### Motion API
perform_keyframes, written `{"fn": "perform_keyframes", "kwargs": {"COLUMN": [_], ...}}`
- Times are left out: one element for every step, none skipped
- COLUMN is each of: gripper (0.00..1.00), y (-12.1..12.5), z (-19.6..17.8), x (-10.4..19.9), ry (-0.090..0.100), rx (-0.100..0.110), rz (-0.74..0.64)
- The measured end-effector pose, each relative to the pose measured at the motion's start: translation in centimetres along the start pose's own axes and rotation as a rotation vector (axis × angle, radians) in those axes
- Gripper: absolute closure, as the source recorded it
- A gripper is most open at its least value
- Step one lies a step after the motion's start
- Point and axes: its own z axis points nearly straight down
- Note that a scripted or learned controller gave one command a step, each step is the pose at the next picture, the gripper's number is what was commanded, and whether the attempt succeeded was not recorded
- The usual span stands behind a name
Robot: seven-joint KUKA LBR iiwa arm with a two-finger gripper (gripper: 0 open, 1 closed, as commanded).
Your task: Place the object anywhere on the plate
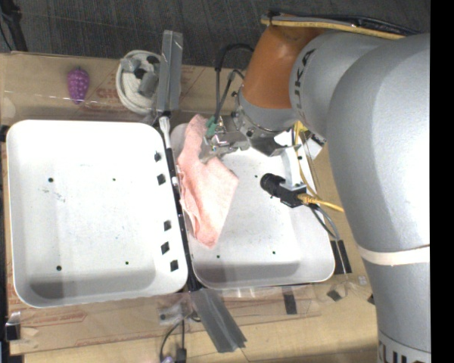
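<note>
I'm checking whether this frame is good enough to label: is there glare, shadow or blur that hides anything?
Camera view: even, soft lighting; the white bins look bright but not blown out. Faint shadows lie along their near walls. The pink cloth is fairly sharp; the gripper is small and cluttered, its fingers hard to read.

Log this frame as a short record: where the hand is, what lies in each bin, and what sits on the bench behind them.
hand: low over the right bin's far left part, at the cloth's top end
cloth: pink, crumpled, lying along the right bin's left side
left bin: white, shallow, beside the right bin
purple object: on the bench behind the left bin
plate: cannot tell from this view
</note>
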Motion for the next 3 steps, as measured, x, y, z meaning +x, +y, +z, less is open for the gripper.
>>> {"fn": "perform_keyframes", "kwargs": {"gripper": [1.00, 1.00, 1.00], "y": [0.0, -1.3, -1.4], "z": [-4.0, -4.8, -4.5], "x": [0.1, 5.4, 10.2], "ry": [-0.001, -0.002, -0.002], "rx": [-0.002, 0.000, 0.000], "rz": [-0.010, -0.415, -0.821]}}
